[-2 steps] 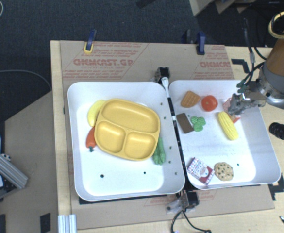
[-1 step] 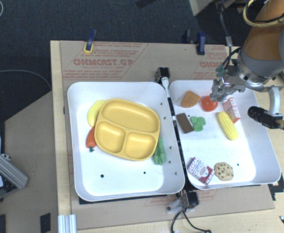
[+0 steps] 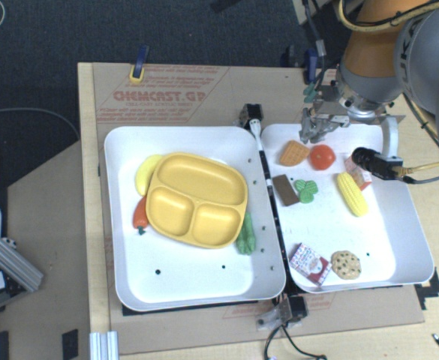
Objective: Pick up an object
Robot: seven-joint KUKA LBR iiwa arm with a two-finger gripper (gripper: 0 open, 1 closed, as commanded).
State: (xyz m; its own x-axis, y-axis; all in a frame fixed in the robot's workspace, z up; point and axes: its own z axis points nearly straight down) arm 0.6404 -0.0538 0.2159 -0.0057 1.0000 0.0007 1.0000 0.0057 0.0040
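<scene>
My gripper point(image 3: 314, 131) hangs over the far left corner of the right bin point(image 3: 399, 238), under the grey wrist and its orange band. Just in front of it lie an orange waffle piece point(image 3: 294, 154) and a red tomato point(image 3: 322, 157). Nearer the middle of this bin are a brown block point(image 3: 285, 190), a green broccoli point(image 3: 306, 190) and a yellow corn cob point(image 3: 353, 193). A cookie point(image 3: 346, 264) and a red-and-white packet point(image 3: 308, 264) rest at the front. Nothing shows in the gripper.
The left bin point(image 3: 181, 280) carries a yellow divided plate point(image 3: 196, 199), with a yellow banana point(image 3: 145, 172) and a red-orange vegetable point(image 3: 140, 214) at its left and a green item point(image 3: 246, 236) at its right. A black fitting with a cable point(image 3: 373, 162) overhangs the right bin's far right side.
</scene>
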